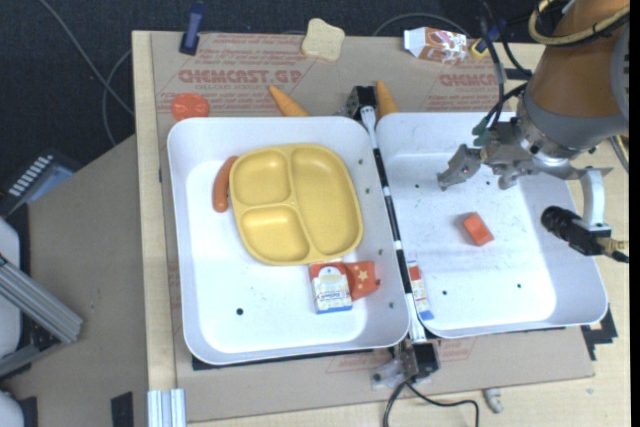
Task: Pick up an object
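Over the right bin [560,310] we see the gripper [478,165], jaws spread and holding nothing, apart from the orange block [477,229]; the table [240,73] reads "CHEMCAST GP".

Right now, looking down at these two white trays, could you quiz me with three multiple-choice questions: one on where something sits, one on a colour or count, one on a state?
1. Where does the small orange block lie?
A. in the right bin
B. on the yellow plate
C. on the floor

2. How many compartments does the yellow plate have?
A. two
B. three
C. five

3. How does the gripper stand to the orange block?
A. clamped on it
B. apart from it, above it in the view
C. pressing it flat

Answers: 1 A, the block rests on the right bin floor. 2 B, its ridges mark off three sections. 3 B, bare white bin floor shows between them.
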